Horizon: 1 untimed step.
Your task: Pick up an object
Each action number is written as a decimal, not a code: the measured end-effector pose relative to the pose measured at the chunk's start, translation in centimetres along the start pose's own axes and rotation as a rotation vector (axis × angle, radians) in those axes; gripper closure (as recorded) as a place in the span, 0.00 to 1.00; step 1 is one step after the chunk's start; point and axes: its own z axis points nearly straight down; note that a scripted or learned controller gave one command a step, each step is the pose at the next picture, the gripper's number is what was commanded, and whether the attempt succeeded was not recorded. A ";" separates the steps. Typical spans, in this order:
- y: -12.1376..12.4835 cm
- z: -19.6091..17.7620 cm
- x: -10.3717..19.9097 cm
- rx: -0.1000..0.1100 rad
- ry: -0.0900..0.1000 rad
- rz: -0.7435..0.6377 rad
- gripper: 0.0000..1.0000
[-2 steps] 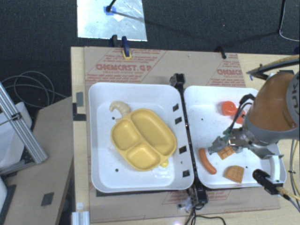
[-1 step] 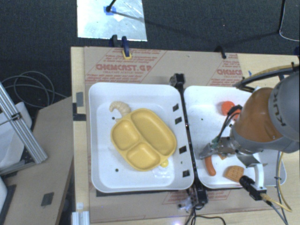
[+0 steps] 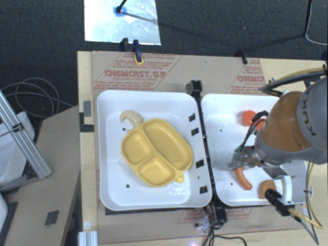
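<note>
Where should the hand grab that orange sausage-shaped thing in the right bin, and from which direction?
Probably across its middle, coming straight down from above. The orange sausage-shaped thing lies flat on the right bin's floor, long and narrow, so closing across its short width suits it best. Its upper end sits right by the hand, while its lower end lies free.

Both white bins, the left bin (image 3: 110,152) and the right bin (image 3: 220,137), look like smooth moulded plastic with a faint sheen. The yellow divided tray (image 3: 156,151) is matt plastic, smooth and even in colour. Beneath them the desk (image 3: 169,70) wears printed brown paper, flat and dull. The arm's orange band (image 3: 287,124) is glossy, catching soft light. The orange sausage (image 3: 243,178) appears slick, like plastic. A crinkled, shiny foil-like sheet (image 3: 122,14) lies on dark, rough carpet (image 3: 36,35).
</note>
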 end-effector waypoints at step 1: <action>1.0 -9.0 7.5 0.008 0.012 -0.015 1.00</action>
